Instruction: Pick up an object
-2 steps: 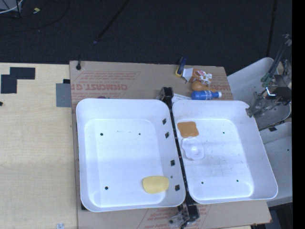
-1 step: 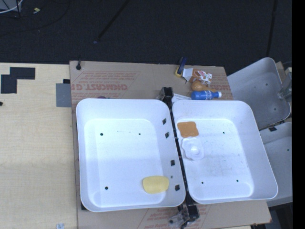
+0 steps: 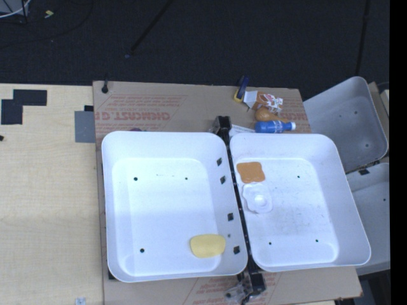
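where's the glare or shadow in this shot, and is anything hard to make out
Camera view: the left bin is brightly lit on its floor, shaded along its near wall; the white object in the right bin nearly vanishes against the white; the yellow piece and orange piece read clearly; the items behind the bins are small and soft.

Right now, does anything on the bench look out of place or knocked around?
Yes. A few small things lie outside the bins on the cardboard behind the right bin: a blue bottle on its side, a brownish piece and a blue-and-yellow item. Inside the bins nothing looks spilled or damaged.
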